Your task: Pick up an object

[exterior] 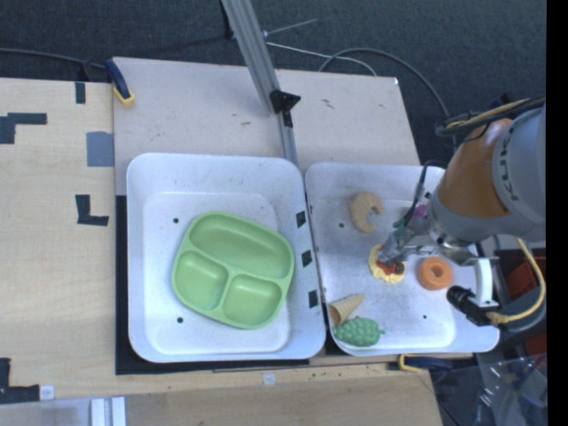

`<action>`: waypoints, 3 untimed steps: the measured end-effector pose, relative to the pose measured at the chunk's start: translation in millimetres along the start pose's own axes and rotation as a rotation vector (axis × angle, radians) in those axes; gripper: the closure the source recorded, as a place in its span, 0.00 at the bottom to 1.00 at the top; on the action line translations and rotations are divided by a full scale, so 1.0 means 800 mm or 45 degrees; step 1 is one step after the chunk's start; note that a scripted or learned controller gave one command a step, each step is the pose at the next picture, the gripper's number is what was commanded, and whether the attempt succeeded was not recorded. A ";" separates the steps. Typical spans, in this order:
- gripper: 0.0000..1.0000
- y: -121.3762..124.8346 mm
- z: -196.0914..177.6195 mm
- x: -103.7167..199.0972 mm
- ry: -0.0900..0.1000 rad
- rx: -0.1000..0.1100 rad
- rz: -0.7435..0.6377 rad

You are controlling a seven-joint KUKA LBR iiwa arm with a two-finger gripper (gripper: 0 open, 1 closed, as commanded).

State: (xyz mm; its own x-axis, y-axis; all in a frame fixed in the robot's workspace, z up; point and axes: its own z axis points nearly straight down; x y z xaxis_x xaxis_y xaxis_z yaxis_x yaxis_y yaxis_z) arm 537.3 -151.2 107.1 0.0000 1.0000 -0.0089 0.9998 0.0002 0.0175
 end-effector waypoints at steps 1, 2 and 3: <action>1.00 -0.002 -0.062 0.012 0.011 0.019 -0.003; 1.00 0.010 -0.118 0.009 0.010 0.018 -0.002; 1.00 0.012 -0.160 0.009 0.010 0.019 -0.002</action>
State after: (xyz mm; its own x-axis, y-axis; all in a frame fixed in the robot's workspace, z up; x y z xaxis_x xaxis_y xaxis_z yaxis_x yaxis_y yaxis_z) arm 544.5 -143.2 235.0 -0.0020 1.0000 -0.0006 1.0000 0.0020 0.0027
